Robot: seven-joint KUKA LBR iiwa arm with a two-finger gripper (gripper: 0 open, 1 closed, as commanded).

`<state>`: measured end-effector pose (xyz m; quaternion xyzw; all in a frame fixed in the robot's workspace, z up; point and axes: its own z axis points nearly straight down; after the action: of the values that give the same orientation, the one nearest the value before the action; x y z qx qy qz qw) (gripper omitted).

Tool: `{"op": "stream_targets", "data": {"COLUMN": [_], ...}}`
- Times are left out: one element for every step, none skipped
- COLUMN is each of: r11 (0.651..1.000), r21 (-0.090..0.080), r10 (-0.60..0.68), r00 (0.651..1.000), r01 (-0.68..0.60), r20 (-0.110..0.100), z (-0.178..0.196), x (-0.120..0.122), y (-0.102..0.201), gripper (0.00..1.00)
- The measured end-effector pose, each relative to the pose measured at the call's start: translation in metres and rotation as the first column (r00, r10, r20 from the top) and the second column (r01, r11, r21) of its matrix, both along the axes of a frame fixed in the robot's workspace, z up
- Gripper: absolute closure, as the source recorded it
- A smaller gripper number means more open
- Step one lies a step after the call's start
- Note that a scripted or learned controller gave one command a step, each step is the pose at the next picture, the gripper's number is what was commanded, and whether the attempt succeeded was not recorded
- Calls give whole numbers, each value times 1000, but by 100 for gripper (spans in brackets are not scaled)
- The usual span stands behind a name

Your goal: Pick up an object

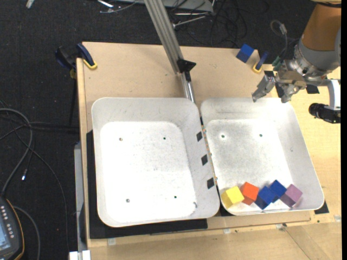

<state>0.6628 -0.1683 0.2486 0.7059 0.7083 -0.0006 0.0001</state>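
Gripper (272, 90) spread apart, holding nothing, above right bin's (303, 145) far edge. Yellow cube (233, 196), orange cube (250, 192), blue cube (270, 193), purple cube (292, 194) clustered along near edge, touching.

black carpet floor (38, 26), loose cables (21, 140), wooden bench (135, 72)

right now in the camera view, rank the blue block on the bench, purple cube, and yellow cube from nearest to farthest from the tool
1. Blue block: on the bench past the right bin's far edge, just left of the tool.
2. Purple cube: right end of the row at the right bin's near edge.
3. Yellow cube: left end of that row.
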Motion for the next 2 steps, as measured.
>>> {"op": "stream_targets", "data": {"r11": [1000,1000], "r21": [4,3], "r10": [3,3], "r00": [1000,1000], "r01": [-3,-3], "r20": [-7,-2], "z": [-59,-53], "x": [-31,-77], "y": [52,98], "gripper": [0,0]}}
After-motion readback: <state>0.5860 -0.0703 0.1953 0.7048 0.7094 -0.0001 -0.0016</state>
